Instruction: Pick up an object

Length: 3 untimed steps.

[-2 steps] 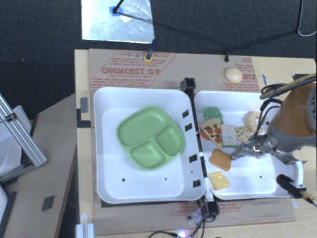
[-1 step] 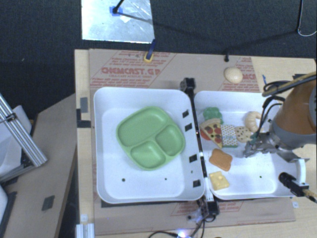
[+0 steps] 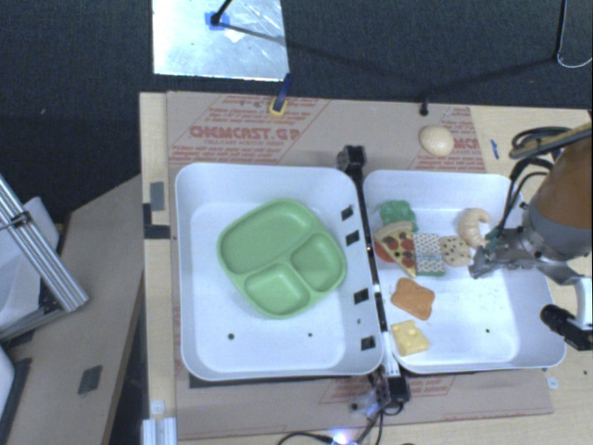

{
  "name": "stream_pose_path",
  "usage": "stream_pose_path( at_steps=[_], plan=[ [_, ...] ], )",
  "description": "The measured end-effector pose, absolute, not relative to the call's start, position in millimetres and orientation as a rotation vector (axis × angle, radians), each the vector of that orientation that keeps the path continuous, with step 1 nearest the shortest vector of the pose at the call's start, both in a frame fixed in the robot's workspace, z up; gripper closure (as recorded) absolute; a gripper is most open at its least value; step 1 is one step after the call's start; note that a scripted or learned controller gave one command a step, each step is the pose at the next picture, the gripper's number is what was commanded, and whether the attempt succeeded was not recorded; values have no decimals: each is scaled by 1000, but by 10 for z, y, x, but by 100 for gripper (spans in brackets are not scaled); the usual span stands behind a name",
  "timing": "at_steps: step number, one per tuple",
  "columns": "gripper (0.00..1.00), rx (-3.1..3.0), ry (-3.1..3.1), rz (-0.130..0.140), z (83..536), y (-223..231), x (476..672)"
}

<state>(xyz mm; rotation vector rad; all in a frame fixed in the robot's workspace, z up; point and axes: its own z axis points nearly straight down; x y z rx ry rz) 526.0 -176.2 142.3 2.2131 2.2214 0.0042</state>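
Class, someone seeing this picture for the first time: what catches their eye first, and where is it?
The green divided plate stands out, alone in the left bin. Next comes the cluster of toy foods in the right bin, led by a pizza slice, with the arm's tool beside them.

Tray [image 3: 281, 256] in left bin [image 3: 199, 341].

The grey KUKA arm with its orange band [image 3: 567, 193] carried black cables [image 3: 528, 146] looped above the wrist. Its lower housing was a grey cylindrical body. The dark grey two-finger gripper [image 3: 484, 262] was metallic, with small angular parts.
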Motion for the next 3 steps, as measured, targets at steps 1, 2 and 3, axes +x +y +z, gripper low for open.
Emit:
stream_pose_path(
  at_steps=[1,2,3],
  plan=[
    [100,2211,2223,6,2005,-1669,5281],
    [100,2214,2223,4,2260,-1671,5295],
    [100,2209,2230,5,2223,-1275,5685]
  ],
)
